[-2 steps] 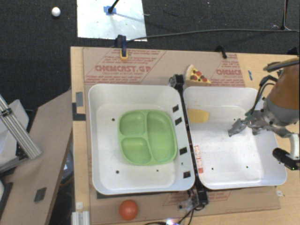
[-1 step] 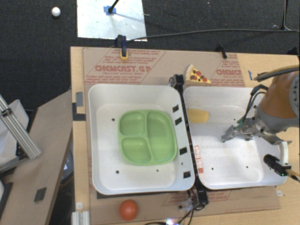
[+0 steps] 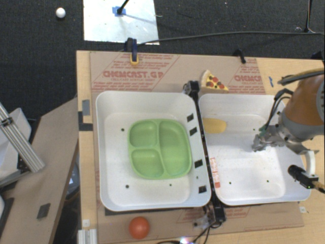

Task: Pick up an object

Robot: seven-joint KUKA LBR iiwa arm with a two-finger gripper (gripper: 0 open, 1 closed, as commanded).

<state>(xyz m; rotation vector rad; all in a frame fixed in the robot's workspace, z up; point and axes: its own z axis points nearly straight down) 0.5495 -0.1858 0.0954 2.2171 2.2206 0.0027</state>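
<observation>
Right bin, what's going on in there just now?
End effector low over right bin, nothing seen in it. Yellow piece lies loose by the bin's left wall. Path between them bare.

Bench (image 3: 152, 70) w/ cardboard top: two white bins (image 3: 109, 151), pizza-slice toy (image 3: 214, 81), orange ball (image 3: 139, 227).

Green divided plate (image 3: 160, 148), pale yellow piece (image 3: 215, 125), white bins (image 3: 152, 101).

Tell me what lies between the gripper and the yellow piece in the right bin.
Nothing: in the camera view, only bare white bin floor separates the gripper from the yellow piece.
</observation>
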